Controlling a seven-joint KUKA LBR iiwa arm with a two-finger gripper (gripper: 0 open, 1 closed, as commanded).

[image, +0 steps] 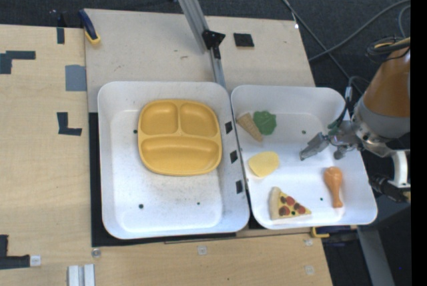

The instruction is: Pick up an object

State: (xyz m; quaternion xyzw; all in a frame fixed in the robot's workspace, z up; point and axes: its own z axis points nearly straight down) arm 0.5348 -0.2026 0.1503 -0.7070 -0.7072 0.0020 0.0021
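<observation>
A pizza slice [287, 205] is lying at the near edge of the right bin [293, 97], with a drumstick [334, 185] lying beside it toward the arm [388, 95]. Just beyond them a yellow disc [263, 163] is resting near the divider. The gripper [325, 146] is hanging over the bin floor, between the drumstick and the far wall, fingers spread apart and gripping nothing. Farther back, a cone [250, 125] is touching a green piece [265, 122]. A yellow tray [179, 137] is sitting in the left bin [120, 165].
</observation>
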